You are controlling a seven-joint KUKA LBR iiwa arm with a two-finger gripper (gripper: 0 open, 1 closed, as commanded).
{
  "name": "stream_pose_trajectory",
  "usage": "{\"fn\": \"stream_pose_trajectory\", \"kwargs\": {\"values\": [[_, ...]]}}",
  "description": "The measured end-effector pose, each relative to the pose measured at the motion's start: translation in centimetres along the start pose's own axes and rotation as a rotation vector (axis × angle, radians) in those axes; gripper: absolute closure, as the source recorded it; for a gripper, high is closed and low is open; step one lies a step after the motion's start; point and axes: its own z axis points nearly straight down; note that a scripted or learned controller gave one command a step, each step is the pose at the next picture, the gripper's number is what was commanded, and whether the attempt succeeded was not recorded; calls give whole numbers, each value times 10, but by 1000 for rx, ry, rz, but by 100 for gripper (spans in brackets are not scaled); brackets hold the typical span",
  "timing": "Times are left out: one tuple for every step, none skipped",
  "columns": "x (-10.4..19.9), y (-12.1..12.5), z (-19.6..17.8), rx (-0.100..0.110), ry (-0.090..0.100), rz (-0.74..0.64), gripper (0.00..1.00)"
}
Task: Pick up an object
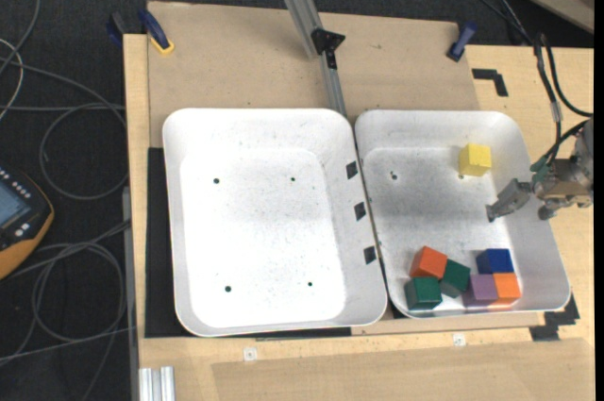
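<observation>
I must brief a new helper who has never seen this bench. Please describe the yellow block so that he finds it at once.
Look at the right bin. The yellow block sits alone in its far part, near the gripper. All the other blocks are crowded in the near corner, and none of them is yellow.

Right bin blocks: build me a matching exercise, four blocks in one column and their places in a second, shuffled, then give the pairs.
Blocks:
1. yellow block
2. blue block
3. purple block
4. orange-red block

Places:
A. left end of the cluster, just above a dark green block
B. alone in the upper part of the right bin, apart from the cluster
C. lower row, touching the orange block on its right
D. right side of the cluster, above the orange block

Pairs: 1-B, 2-D, 3-C, 4-A
</observation>
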Motion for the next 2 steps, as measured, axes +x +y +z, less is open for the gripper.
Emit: {"fn": "stream_pose_trajectory", "kwargs": {"values": [[-8,3,48,-1,0,1,0],[-4,0,111,0,1,0,0]]}}
